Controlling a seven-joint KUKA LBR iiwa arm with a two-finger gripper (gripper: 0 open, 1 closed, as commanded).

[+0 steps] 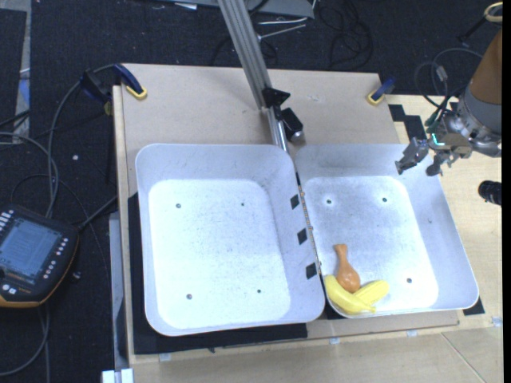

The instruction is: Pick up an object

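A dark floor strewn with cables surrounds the pale wooden desk (pixel 207 110), which carries two shallow white plastic bins side by side. The tool (pixel 423 159) hangs over the far right rim of the right bin (pixel 367 206), its two dark fingers spread apart with nothing between them. Well below and to the left of the tool, in that bin's near left corner, lie a yellow plastic banana (pixel 357 296) and an orange toy drumstick (pixel 346 273), touching, the drumstick resting against the banana's upper side. The left bin (pixel 209 238) lies farther left of the tool. The risk, as I judge it, is the crowding: both objects sit tight against the sloped bin wall, so a finger could strike the rim, or close on both pieces and let them slip.
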